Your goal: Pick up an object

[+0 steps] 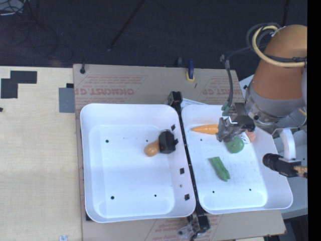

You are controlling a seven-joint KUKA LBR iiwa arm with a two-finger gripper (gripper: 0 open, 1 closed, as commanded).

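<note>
Gripper (229,130) hangs over the right bin (273,197), directly above a round green object (234,145), an orange carrot (205,129) (long axis left-right) just left. Whether the claw is spread cannot be told.

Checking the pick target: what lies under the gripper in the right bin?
A round green object and the orange carrot's end lie beneath the gripper; contact is hidden.
</note>
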